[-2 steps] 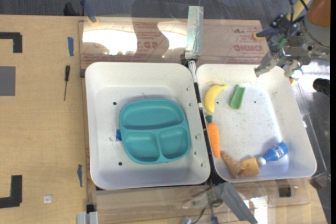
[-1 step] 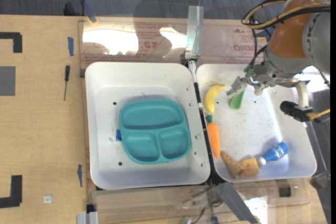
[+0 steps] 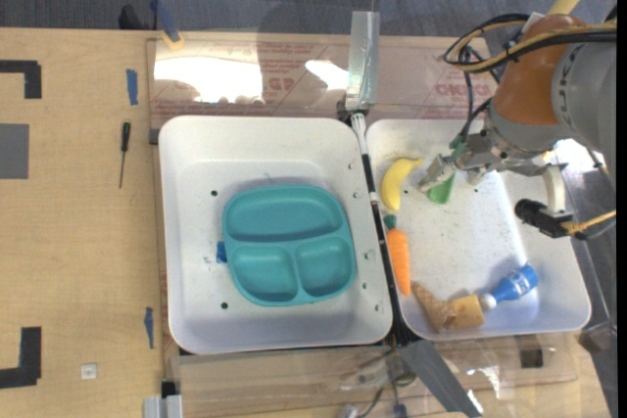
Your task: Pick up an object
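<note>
gripper low over the right bin's far end

tan chunk (image 3: 449,308) and blue piece (image 3: 512,286) sit along the near wall of the right bin (image 3: 490,220), the carrot (image 3: 398,260) by the divider. gripper (image 3: 446,173) hangs beside the banana (image 3: 397,181), apparently so a grasp can be tried; something green (image 3: 440,190) shows at its tips, though whether it's held, or how wide the tips stand, i cannot tell. left bin (image 3: 186,162) holds a teal tray (image 3: 287,244).

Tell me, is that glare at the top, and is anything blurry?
Camera view: bright glare on the clear panel behind the left bin; a smaller hot spot beside the arm; the gripper looks slightly soft; the teal tray is evenly lit and sharp.
</note>
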Motion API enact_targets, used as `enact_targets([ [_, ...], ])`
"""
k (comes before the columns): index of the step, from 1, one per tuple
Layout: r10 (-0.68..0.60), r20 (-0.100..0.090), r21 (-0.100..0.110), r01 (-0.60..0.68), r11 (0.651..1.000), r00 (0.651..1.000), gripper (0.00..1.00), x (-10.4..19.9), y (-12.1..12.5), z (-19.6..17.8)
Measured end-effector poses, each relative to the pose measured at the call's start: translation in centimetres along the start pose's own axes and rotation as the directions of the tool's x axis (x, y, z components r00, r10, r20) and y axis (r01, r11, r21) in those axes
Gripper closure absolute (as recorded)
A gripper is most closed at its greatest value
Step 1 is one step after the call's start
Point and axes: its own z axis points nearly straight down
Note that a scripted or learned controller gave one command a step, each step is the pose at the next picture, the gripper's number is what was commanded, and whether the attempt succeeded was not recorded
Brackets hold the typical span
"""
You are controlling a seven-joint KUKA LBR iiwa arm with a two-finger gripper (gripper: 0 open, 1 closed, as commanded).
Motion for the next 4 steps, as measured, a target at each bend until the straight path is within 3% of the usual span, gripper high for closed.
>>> enact_targets([
  [1,0.001,0.003,-0.006,-0.001,1.0,1.0,1.0,-0.1,0.2,-1.2],
  [2,-0.112,-0.001,0.011,0.112,0.994,0.994,1.0,-9.2,1.7,-2.7],
  [3,0.222,0.001,-0.007,-0.222,0.975,0.975,1.0,-2.0,3.4,-14.7],
  [4,-0.093,-0.003,0.005,0.093,0.996,0.996,1.0,3.8,-3.4,-14.1],
])
